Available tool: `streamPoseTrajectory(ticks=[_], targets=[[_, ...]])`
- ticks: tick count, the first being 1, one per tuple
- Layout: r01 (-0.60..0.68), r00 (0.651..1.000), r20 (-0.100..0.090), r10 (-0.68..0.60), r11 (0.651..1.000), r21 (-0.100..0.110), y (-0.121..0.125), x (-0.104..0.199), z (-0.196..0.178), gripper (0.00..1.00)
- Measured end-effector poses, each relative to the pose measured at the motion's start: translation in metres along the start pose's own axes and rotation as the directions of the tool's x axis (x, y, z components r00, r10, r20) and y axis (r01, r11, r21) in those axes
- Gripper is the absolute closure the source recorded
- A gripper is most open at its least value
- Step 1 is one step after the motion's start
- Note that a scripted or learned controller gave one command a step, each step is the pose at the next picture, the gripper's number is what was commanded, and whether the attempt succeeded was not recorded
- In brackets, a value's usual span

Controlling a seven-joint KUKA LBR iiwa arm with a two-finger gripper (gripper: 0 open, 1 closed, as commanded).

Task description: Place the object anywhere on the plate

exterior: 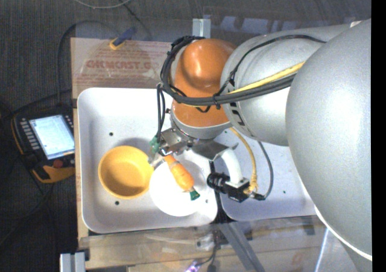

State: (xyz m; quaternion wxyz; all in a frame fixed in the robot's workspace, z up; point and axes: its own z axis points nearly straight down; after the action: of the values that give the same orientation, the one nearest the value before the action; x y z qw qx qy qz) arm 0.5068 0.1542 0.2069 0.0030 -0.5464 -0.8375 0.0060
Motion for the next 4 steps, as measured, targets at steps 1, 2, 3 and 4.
streamPoseTrajectory(ticks=[1,2,3,4], targets=[[0.021,1.0,-0.001,-0.021,1.0,0.0,0.074,0.017,0.04,1.0],[0.305,0.952,0.003,-0.305,0.952,-0.001,0.059,-0.023,-0.02,1.0],[0.601,0.8,-0.001,-0.601,0.8,-0.003,0.029,0.011,0.011,1.0],[0.743,0.669,0.002,-0.743,0.669,-0.002,0.038,0.048,-0.01,1.0]])
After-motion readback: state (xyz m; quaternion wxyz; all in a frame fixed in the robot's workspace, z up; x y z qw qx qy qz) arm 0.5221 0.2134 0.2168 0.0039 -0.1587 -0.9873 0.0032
